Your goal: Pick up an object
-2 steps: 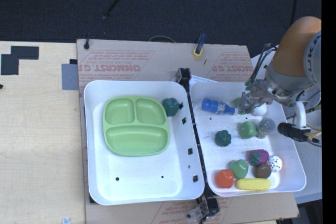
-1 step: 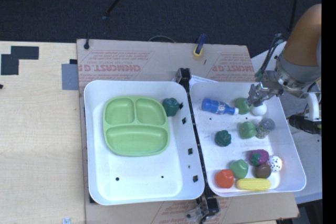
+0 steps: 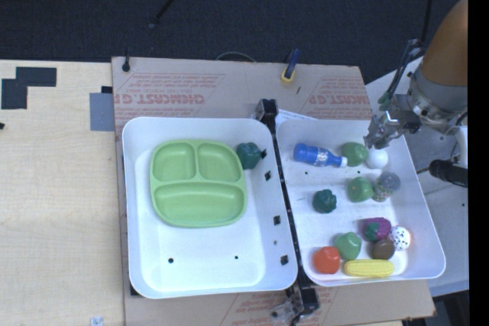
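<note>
Two bins: shallow white plastic, side by side.
Claw: above the right bin's far edge, beside small white ball; finger state unclear.
Left bin: light green divided plate.

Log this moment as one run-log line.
tool: over right bin's far edge, above white ball | grasp: none seen | blue bottle: lying in right bin | green tray: left bin

Glossy white plastic bins
</note>
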You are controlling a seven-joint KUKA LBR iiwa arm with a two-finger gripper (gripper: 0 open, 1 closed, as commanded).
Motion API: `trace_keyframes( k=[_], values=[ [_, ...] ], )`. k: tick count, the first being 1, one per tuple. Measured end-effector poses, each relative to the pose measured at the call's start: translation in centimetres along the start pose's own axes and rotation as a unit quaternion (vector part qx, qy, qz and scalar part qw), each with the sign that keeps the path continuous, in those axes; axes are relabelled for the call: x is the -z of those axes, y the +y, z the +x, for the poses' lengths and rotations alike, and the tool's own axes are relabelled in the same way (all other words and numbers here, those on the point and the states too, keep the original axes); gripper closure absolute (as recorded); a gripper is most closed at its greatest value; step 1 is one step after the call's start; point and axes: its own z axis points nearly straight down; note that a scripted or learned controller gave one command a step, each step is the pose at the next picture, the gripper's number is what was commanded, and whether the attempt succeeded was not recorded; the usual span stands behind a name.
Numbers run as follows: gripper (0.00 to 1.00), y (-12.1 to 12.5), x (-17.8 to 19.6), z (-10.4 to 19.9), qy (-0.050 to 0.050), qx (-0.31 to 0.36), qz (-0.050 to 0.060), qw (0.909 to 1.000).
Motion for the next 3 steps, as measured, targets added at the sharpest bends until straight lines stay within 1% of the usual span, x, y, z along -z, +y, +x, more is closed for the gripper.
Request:
trace_keyframes(
  k=[1, 2, 3],
  values=[
    [1.0, -2.5, 0.2, 5.8, 0.002, 0.003, 0.003, 1.0],
    [1.0, -4.1, 1.0, 10.7, 0.002, 0.003, 0.003, 1.0],
    [1.0, -7.3, 0.3, 15.3, 0.001, 0.002, 0.004, 1.0]
  ],
)
